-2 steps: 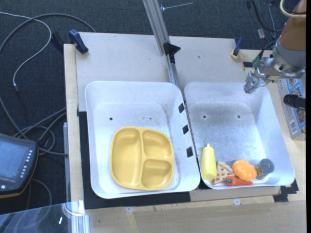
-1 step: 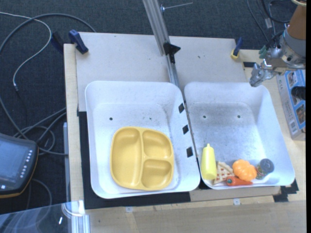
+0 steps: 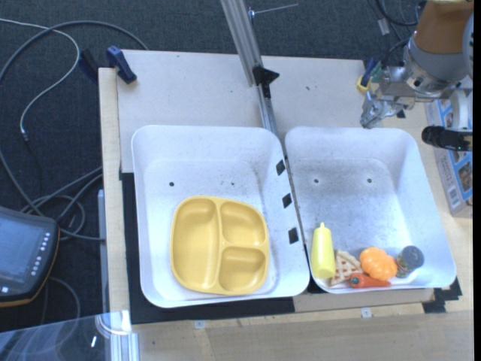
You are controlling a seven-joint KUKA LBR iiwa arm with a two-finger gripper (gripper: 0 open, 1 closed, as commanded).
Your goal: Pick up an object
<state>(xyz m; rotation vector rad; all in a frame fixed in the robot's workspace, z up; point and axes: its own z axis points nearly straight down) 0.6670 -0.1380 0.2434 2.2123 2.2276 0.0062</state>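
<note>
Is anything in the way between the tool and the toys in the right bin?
Nothing visible. The tool hangs above the right bin's far rim; bare floor lies between it and the toys along the near wall.

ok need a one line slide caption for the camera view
Gripper above the right bin's far rim; toy food clustered along its near edge, yellow divided plate in the left bin.
</note>
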